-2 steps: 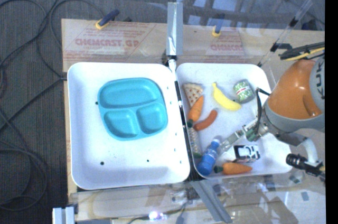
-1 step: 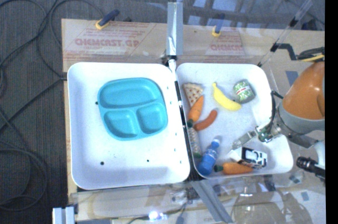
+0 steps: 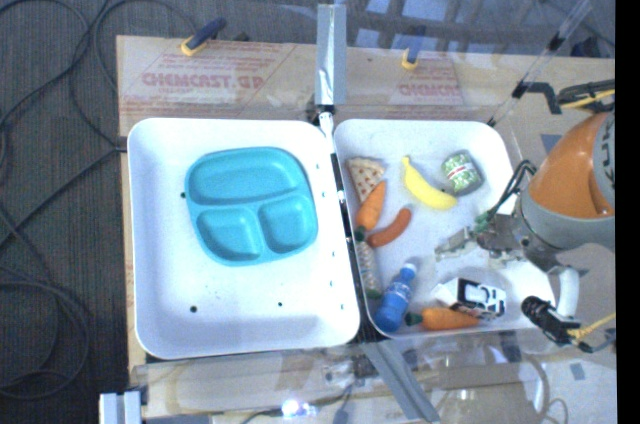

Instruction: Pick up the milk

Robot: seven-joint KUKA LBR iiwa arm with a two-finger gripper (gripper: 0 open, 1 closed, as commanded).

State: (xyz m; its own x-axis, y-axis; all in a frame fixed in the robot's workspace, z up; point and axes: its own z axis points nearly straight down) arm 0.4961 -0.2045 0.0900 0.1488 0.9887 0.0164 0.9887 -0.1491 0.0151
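Milk lies flat near the right bin's front edge, beside a carrot. Your gripper hovers just behind it; jaws' state I cannot tell. Nothing lifted: approach and grasp remain.

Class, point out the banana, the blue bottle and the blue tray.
banana (image 3: 428, 187), camera view, middle of its curve
blue bottle (image 3: 396, 297), camera view, its body
blue tray (image 3: 252, 170), camera view, its largest compartment

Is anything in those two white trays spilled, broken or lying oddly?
Nothing looks spilled or broken. The right bin is just a loose jumble: banana, carrots, blue bottle and the small milk carton all lie on their sides. The blue plate sits slightly askew in the left bin.
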